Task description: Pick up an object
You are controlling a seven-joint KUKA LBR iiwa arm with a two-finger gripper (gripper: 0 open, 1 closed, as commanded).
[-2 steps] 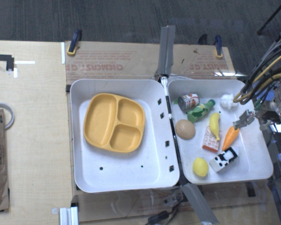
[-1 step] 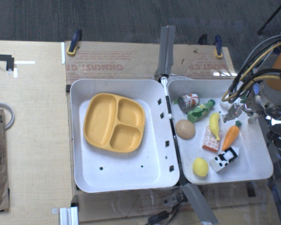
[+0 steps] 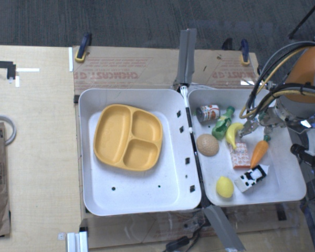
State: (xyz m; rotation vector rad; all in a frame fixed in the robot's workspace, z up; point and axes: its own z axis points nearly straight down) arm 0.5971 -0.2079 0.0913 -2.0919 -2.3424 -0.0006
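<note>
Roughly, near to far:
lemon (image 3: pixel 225 187): right bin (image 3: pixel 289 190), near edge.
black-and-white toy (image 3: pixel 252 177): just right of lemon.
carrot (image 3: pixel 259 153): tilted, right of red-white packet (image 3: pixel 240 155).
egg-like ball (image 3: pixel 208 145): right bin, left side.
yellow tray (image 3: pixel 128 137): three compartments, alone in left bin (image 3: pixel 94 193).
banana (image 3: pixel 231 134): beside green toy (image 3: pixel 221 127).
pincer (image 3: pixel 248 128): low over the banana's right side; how far open cannot be told, no object seen between fingers.
can (image 3: pixel 208 112): on its side, far end.
bench (image 3: pixel 31 140): brown bag at left.
</note>
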